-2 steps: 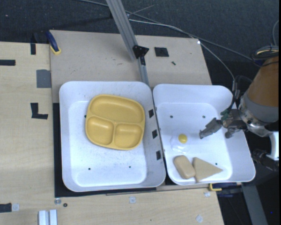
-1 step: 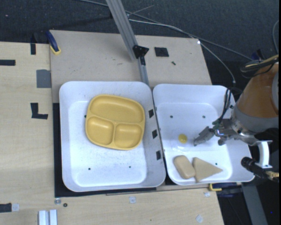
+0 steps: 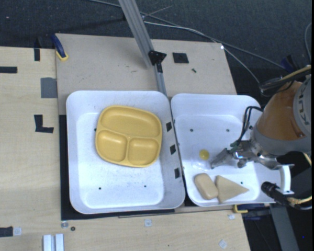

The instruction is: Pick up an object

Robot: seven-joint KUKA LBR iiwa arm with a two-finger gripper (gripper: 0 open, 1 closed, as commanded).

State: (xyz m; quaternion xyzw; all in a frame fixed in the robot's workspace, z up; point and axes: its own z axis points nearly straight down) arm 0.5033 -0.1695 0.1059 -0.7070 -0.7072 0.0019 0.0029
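A tan wedge [image 3: 231, 188] and tan block [image 3: 204, 186] lie in the right bin [image 3: 209, 106]. The hand [image 3: 215, 162] hovers near a yellow ball [image 3: 203, 154]; grip state cannot be determined.

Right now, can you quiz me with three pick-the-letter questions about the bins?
1. Where is the yellow plastic divided plate?
A. left white bin
B. right white bin
C. on the bench

2. How many compartments does the plate have?
A. one
B. three
C. five

3. How does the small yellow ball lie?
A. on the plate
B. loose on the floor of the right white bin
C. on the tan wedge-shaped block

Answers: 1 A, it lies in the left white bin. 2 B, two small sections and one long one show. 3 B, it sits alone, apart from the wedge.
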